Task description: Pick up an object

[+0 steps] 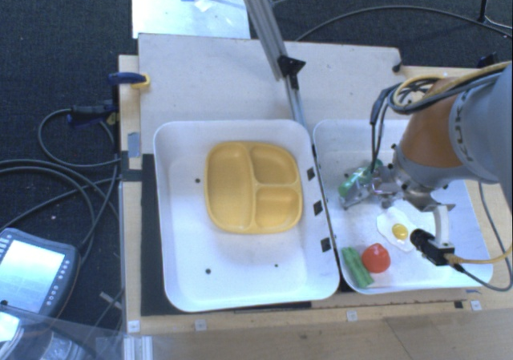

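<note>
Floor (56,22): dark carpet is seen around the bench on the left and top.
Bench (208,78): a pale, flat board is laid on a wooden frame (light wood shows along the bottom edge).
Cables (56,166): black leads are looped on the carpet at the left.
Clamp (128,78): a blue and yellow one is fixed at the bench's left edge.
Pole (260,10): a grey rod is slanted over the board.
Screen (32,266): a lit panel is placed at lower left.

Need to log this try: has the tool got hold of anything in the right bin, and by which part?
Cannot be told. The tool sits low in the right bin, apart from the fried egg, tomato and green piece.
</note>
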Controlling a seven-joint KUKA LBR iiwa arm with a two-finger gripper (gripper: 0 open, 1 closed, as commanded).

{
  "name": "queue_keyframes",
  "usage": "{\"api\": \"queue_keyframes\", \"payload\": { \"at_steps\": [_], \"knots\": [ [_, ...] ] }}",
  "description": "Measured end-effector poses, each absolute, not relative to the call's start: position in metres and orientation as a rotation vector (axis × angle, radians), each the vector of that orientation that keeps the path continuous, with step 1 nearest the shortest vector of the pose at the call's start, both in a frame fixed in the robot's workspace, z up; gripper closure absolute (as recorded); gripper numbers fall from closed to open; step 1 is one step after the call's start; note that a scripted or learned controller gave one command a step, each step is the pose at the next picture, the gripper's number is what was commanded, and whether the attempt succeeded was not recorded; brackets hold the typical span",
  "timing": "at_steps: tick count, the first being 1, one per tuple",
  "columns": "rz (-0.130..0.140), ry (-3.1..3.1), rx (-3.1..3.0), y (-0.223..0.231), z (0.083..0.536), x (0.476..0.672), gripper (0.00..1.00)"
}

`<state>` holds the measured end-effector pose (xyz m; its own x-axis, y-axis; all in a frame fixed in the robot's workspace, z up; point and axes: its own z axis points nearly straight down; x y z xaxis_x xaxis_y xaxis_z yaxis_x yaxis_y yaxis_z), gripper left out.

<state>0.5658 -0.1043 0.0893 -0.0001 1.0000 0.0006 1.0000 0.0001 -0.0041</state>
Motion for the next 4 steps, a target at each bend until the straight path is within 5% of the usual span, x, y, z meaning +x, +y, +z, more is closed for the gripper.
{"api": "queue_keyframes", "payload": {
  "at_steps": [1,3,4],
  "knots": [
    [-0.002,-2.221,-2.222,-0.104,0.103,0.567,1.0],
    [-0.006,-2.232,-2.219,-0.107,0.211,0.574,1.0],
    [-0.004,-2.231,-2.216,-0.107,0.229,0.575,1.0]
  ]
}}
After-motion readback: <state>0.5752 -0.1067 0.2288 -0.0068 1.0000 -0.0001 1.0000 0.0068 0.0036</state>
